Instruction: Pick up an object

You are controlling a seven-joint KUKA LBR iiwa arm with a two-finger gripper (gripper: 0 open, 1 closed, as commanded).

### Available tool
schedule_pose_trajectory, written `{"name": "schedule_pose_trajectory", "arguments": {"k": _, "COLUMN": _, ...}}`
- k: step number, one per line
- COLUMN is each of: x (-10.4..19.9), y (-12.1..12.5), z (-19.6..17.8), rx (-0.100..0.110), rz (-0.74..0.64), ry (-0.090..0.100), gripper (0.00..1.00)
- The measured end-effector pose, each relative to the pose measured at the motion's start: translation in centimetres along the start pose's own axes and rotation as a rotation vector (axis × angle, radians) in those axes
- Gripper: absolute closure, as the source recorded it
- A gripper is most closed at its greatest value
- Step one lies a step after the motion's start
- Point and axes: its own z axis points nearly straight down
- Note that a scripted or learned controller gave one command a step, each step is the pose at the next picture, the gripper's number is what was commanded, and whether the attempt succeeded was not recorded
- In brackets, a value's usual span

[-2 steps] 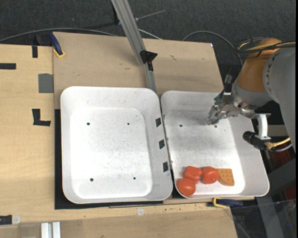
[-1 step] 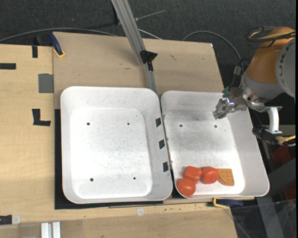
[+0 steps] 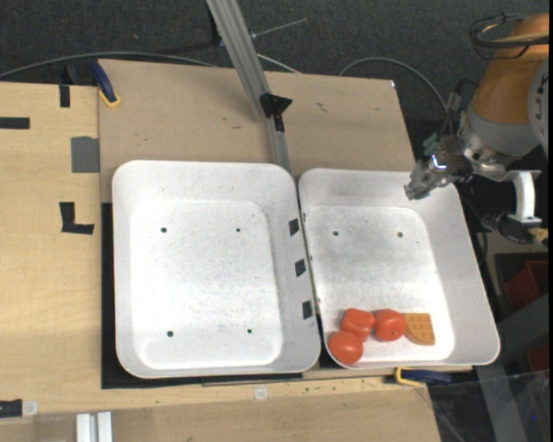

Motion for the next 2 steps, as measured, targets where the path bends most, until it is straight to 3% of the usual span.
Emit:
{"name": "schedule_pose_trajectory", "arguments": {"k": 1, "x": 0.1, "y": 0.0, "z": -0.5, "rx": 0.006, "rz": 0.002, "ry": 0.002, "gripper": 1.0}}
{"name": "schedule_pose_trajectory", "arguments": {"k": 2, "x": 5.1, "y": -0.7, "z": 0.4, "rx": 0.008, "rz": -0.002, "ry": 0.002, "gripper": 1.0}}
